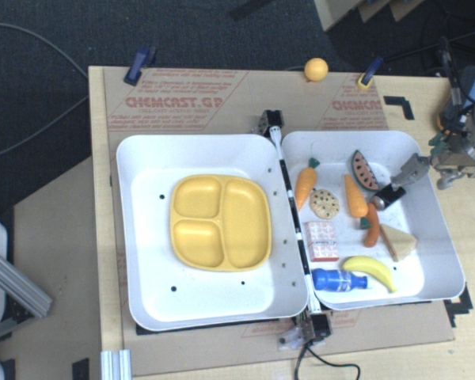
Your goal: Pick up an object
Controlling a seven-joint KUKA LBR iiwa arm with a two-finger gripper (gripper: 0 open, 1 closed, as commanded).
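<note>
Bins, two of them, sit side by side on the counter (pixel 182 101). Nearest in the right bin (pixel 443 244) lie one blue bottle (pixel 339 280) on its side and one banana (pixel 370 271) just behind it, the two touching or nearly so. A little farther in come one red-and-white packet (pixel 323 240) by the left wall and one pale wedge (bread or cheese, hard to tell) (pixel 399 242) to the right. Next, one small sausage (pixel 371 228) lies between the wedge and one round cookie (pixel 325 203). Beyond those are two carrots: carrot (pixel 305 185) near the left wall with its green top pointing away, and second carrot (pixel 355 197) in the middle. Farthest in this bin is one watermelon slice (pixel 363 170).

The left bin (pixel 142 275) holds one yellow plate (pixel 220 222) with three compartments.

The hand (pixel 388 195) reaches in from the right, its dark tips low over the right bin, just right of the second carrot and just beyond the sausage; nothing shows between its fingers, and whether they are open or closed I cannot tell.

At the far edge of the counter are two blue clamps, clamp (pixel 138 66) on the left and other clamp (pixel 370 74) on the right, with one orange ball (pixel 316 70) between them.
</note>
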